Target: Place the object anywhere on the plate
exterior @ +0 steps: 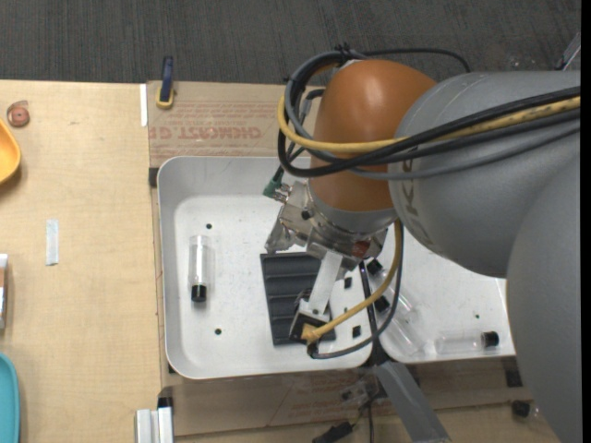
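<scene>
The dark ribbed block (280, 289) lies just beside the claw (312, 247) — whether that is apart or together cannot be told. It is judged light and stiff — best taken across its narrow width.

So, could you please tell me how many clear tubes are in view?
2: left tube in the left bin, right tube in the right bin; the arm may hide more.
</scene>
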